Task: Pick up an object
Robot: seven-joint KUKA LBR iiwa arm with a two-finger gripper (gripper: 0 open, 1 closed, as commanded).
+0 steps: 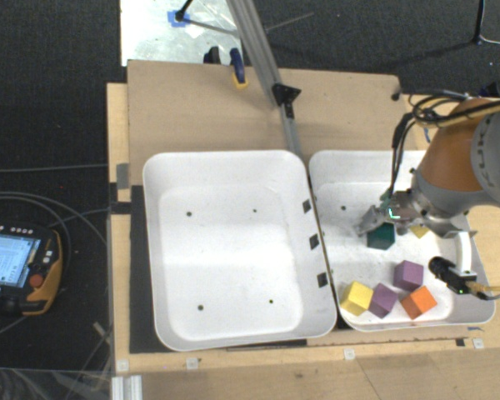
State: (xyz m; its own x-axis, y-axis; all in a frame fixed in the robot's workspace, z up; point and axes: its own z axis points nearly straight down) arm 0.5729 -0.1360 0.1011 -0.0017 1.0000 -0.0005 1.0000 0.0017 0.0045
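Down over the right bin [350,173] on the table [200,107] | gripper [382,222] low, right above a dark green block [382,238], cannot tell its state or any hold | near front wall: purple cube [409,273], second purple cube [384,299], orange cube [417,302], yellow cube [357,297]

Smooth white plastic bins [225,169], matt blocks [409,273]

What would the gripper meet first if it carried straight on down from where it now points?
Most likely the dark green block, directly beneath the gripper in the right bin; depth is hard to judge from this slanted view.
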